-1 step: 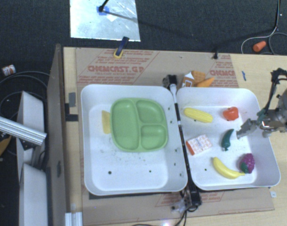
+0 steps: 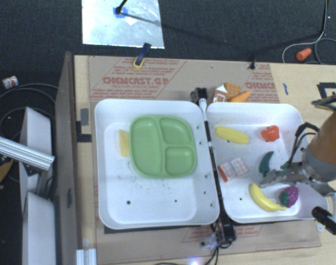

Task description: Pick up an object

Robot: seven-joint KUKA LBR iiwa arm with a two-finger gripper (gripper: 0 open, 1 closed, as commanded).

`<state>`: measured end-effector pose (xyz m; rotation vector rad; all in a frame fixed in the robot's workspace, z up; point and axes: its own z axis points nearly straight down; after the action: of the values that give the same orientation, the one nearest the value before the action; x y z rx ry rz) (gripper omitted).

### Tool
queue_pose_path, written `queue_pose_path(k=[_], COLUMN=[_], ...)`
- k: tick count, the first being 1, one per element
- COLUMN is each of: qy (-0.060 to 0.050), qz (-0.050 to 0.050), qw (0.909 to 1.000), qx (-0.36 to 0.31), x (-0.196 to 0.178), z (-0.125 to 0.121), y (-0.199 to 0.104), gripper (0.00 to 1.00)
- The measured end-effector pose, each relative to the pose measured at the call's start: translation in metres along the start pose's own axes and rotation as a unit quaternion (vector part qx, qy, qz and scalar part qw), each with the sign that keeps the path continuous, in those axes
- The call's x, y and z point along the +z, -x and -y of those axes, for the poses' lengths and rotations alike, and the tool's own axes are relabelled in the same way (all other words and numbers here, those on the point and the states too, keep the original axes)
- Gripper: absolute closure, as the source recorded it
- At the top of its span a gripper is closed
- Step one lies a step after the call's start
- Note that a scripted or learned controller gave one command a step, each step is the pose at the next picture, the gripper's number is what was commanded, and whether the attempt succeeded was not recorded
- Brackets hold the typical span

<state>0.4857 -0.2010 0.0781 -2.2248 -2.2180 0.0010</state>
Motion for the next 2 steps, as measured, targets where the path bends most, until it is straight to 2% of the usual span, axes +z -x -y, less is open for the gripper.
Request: queue_pose_path(k=[1, 2], qy=[0.004, 0.005], qz=[0.001, 0.001], qw=[1.0000, 1.0000], qx=[-0.005, -0.006], x=[-0.007, -0.008], z=[-0.069, -0.147], y=[-0.003, -0.028], gripper=[0.00, 0.00])
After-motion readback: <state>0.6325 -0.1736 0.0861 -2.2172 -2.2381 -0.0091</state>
